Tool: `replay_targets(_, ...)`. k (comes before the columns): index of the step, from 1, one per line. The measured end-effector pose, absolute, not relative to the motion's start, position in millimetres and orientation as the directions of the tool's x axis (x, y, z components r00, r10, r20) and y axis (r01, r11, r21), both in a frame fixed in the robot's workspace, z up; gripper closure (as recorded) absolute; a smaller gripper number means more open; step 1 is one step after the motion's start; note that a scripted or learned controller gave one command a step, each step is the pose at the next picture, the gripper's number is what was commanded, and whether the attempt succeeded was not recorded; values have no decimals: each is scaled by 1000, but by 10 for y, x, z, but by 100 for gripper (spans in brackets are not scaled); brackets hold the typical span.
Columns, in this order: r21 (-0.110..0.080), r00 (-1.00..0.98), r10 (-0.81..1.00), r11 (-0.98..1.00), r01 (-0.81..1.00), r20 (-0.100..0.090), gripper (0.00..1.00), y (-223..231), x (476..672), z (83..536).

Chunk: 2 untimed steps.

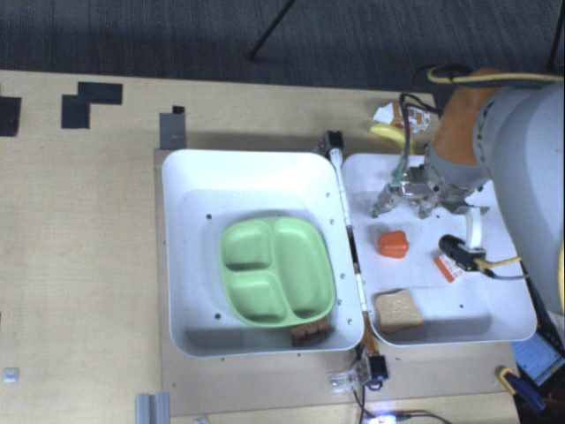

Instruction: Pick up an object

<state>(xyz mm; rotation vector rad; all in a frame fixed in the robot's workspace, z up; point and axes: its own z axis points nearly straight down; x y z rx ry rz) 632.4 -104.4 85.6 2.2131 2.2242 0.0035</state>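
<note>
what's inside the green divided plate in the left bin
Nothing shows in the three compartments of the green plate. A brown object sticks out at its near edge, partly covered.

2 white bins sit side by side on a pale wooden bench, with black tape patches stuck near its far left edge beside dark carpet.
</note>
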Motion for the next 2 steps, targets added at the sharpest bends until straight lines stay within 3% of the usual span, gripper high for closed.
replay_targets(1,5,-4,1000,4,1000,-1,0,-905,5928,860)
replay_targets(2,10,-10,1000,10,1000,-2,100,-901,5949,983)
